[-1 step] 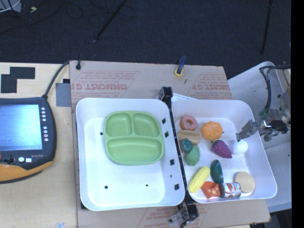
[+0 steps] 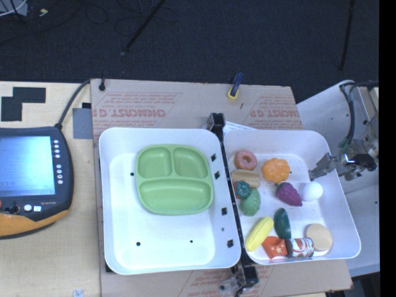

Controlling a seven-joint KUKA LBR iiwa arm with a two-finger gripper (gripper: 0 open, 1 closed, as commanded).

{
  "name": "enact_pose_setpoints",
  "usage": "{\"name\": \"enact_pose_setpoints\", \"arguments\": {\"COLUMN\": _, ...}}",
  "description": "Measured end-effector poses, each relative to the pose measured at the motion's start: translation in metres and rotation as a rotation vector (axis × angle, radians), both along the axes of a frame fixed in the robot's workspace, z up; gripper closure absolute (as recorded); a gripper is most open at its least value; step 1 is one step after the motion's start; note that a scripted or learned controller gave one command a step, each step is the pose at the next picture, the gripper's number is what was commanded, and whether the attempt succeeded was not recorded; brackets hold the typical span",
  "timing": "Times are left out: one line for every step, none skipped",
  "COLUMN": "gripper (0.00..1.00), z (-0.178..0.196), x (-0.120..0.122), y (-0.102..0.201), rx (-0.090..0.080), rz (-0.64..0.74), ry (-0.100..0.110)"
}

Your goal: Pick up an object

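The right bin holds a crowd of small toy foods, and the white egg by its right wall looks the nearest target — light, hard and smooth, I judge, so likely to squirt out unless pinched across its middle. Beside it lies a purple grape bunch, knobbly and easier to grip. The gripper hangs at the bin's right rim, arm low — whether it is clenched or released I cannot tell.

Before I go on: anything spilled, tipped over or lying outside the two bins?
Nothing stands out. The toy food, such as the corn and the donut, sits inside the right bin; the green divided plate lies flat in the left bin.
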State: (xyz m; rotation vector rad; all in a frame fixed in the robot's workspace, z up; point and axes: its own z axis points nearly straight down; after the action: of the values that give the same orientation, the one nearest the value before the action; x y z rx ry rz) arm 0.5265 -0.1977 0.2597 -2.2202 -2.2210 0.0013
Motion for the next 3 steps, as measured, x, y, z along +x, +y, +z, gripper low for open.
{"name": "enact_pose_setpoints", "arguments": {"gripper": 0.00, "z": -0.046, "x": 0.006, "y": 0.003, "rx": 0.002, "rz": 0.002, "ry": 0.006}}
{"name": "enact_pose_setpoints", "arguments": {"gripper": 0.00, "z": -0.109, "x": 0.008, "y": 0.002, "rx": 0.003, "rz": 0.001, "ry": 0.006}}
{"name": "enact_pose_setpoints", "arguments": {"gripper": 0.00, "z": -0.171, "x": 0.002, "y": 0.001, "rx": 0.003, "rz": 0.001, "ry": 0.006}}
